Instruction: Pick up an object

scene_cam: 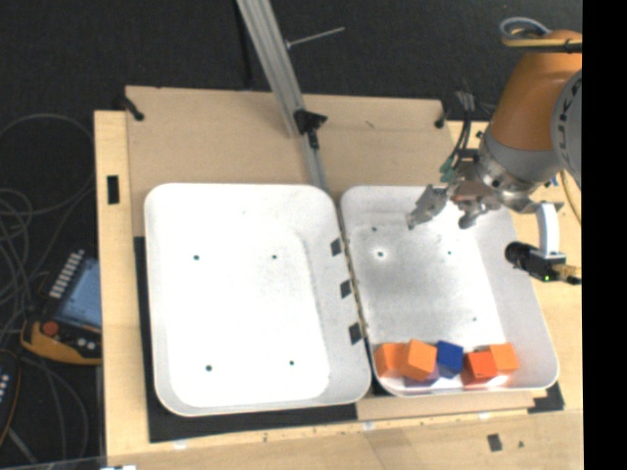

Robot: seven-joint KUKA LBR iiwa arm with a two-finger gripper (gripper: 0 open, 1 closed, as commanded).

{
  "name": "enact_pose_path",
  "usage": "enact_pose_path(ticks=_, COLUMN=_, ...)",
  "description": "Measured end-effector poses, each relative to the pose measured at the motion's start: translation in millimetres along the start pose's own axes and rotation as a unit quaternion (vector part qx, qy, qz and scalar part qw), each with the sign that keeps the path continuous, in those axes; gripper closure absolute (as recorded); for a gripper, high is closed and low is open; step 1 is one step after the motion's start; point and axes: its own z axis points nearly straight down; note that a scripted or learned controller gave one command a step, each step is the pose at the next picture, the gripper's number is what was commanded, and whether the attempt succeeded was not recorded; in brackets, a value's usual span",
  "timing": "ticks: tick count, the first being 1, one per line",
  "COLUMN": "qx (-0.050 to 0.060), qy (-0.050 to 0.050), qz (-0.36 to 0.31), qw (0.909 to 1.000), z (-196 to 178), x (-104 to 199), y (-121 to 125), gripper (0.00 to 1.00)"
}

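Blocks [446,358] row runs left-right along right bin [431,272] near edge.

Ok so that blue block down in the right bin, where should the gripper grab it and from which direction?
Probably from straight above. The blue block sits wedged in a row at the right bin's near edge, with orange blocks close on both flanks, so side access looks blocked. Pinching its front and back faces seems safest. The gripper, fingers spread, hangs over the bin's far end.

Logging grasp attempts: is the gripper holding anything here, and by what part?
Nothing is held. The gripper hangs open over the right bin's far end; the blocks lie at its near end.
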Motion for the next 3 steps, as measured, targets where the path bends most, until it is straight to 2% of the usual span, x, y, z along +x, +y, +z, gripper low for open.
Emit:
enact_pose_path(ticks=1, qx=0.002, qy=0.000, qz=0.002, qw=1.0000, z=18, x=-10, y=-20, gripper=0.00)
enact_pose_path(ticks=2, qx=0.000, qy=0.001, qz=-0.001, qw=1.0000, z=0, x=27, y=-55, gripper=0.00)
enact_pose_path(ticks=3, qx=0.005, qy=0.002, qz=0.002, qw=1.0000, z=68, x=46, y=-96, gripper=0.00)
